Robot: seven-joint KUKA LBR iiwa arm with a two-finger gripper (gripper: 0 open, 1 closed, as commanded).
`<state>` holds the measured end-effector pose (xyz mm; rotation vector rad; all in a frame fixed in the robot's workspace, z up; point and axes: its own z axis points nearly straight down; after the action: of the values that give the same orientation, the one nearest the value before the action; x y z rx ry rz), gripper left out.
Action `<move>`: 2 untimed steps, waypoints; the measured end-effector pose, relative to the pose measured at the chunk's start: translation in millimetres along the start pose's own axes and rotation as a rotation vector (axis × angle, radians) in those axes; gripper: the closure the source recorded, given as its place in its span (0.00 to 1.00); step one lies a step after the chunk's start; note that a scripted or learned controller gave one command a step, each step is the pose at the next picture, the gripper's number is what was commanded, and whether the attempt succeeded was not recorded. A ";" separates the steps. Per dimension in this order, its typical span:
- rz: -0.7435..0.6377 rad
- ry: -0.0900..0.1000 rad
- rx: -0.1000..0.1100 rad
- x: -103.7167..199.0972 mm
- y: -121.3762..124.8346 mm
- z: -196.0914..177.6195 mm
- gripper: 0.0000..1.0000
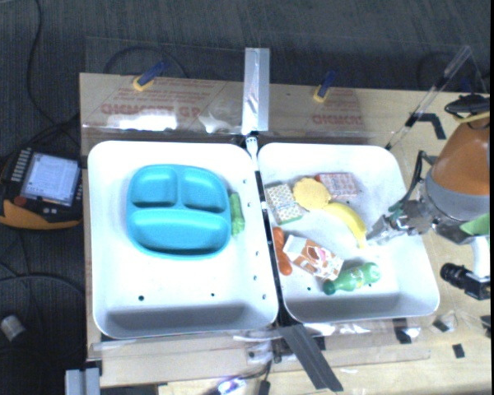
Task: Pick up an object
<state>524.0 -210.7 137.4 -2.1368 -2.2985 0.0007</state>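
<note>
The right bin (412, 290) holds several small items. A yellow banana (348, 219) lies near its middle, with a round yellow biscuit (311, 192) and a pink checked packet (342, 184) behind it. A green checked packet (283, 203) sits at the left, an orange carrot (281, 251) below it, then a white and orange carton (314, 257) and a green bottle (352, 277) toward the front. My gripper (389, 225) hangs low over the bin's right side, just right of the banana's tip, with nothing seen in it.
The left bin (115, 303) holds a blue divided plate (179, 208) with a green pepper-like item (236, 213) beside its right edge. The arm's orange band (468, 161) stands over the right bin's outer wall. Clips and cables lie on the bench behind.
</note>
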 end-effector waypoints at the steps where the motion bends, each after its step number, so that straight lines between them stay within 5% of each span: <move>1: 0.000 0.000 0.000 0.1 0.0 0.0 0.00; 2: 0.058 0.006 -0.006 -4.3 28.4 39.3 0.00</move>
<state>552.5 -212.8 98.0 -2.2030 -2.2351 -0.0119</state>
